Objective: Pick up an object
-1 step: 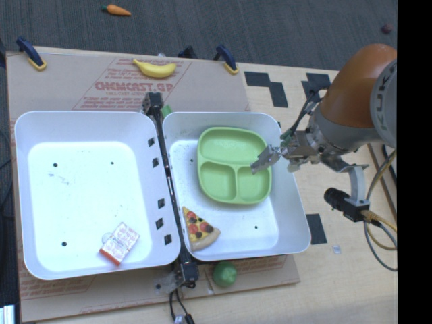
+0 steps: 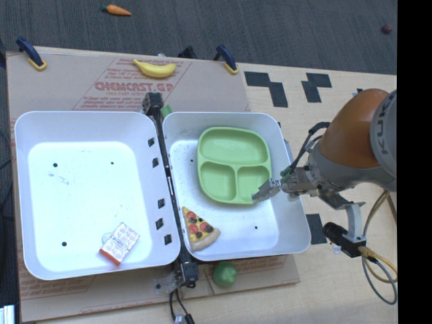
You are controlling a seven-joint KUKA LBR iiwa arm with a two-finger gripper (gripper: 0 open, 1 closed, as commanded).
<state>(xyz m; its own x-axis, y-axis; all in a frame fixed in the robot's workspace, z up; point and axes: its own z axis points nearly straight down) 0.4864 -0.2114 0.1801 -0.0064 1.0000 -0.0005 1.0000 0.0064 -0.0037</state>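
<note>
At the far left you see the left bin [image 2: 27, 181], and in its 5 o'clock corner lies a small red-and-white packet [image 2: 119, 242], tilted. Above the bins, at about 12 o'clock on the cardboard sheet [image 2: 202, 86], a toy banana [image 2: 154, 67] rests on the red print; a toy carrot [image 2: 117, 9] lies on the dark floor beyond it, toward 11 o'clock. Blue clamps [image 2: 30, 52] pin the cardboard's far edge.

Moving right, you meet the right bin [image 2: 287, 235]. A toy pizza slice [image 2: 198, 227] lies at its 7 o'clock corner, close against the divider between the bins. A green ball [image 2: 225, 273] sits outside the bin, just past its near rim at 6 o'clock. A green divided plate [image 2: 233, 164] fills the bin's upper middle.

At the plate's 4 o'clock edge you see the gripper [image 2: 264, 190], reaching in from the right. Whether it is open or closed you cannot tell, nor whether it touches the plate. Behind it, at 3 o'clock, sits the arm's orange band [image 2: 351, 130].
</note>
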